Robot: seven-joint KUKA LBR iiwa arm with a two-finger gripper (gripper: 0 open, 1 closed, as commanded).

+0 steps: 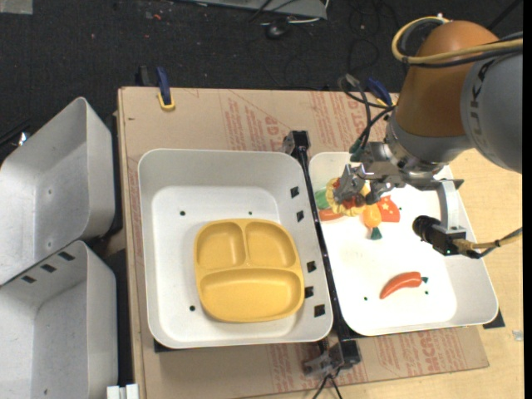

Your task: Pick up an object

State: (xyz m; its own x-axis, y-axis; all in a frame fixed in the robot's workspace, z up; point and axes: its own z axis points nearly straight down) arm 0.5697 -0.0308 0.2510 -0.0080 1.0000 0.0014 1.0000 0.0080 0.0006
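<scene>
Over the right bin, a descent onto the toy pile

Over the far-left corner of the right bin (465, 310) we see the arm (465, 81) reaching in from the right, its orange band above the wrist, with the gripper (359, 185) hanging low over a small cluster of toy food (353, 206). We cannot tell whether the tool is open or closed, since the wrist body and its cables cover much of it from this slanted view, so we make no claim that anything is held.

We judge that the program has chosen the cluster because several pieces lie there, touching or overlapping, which gives a blind grab more chances. An orange piece with a green stem (373, 219) sits at the near edge of the pile, just beside a red and yellow jumble that we cannot sort into separate things. A red chili pepper (402, 283) lies alone on the bin floor, well apart from the gripper and nearer the front rim.

The left bin (166, 181) holds a yellow divided plate (248, 270), lying flat in the middle; it is wide and shallow, and we judge it a poor target for two fingers. The bins stand side by side on the bench (224, 110), touching along their shared edge
</scene>
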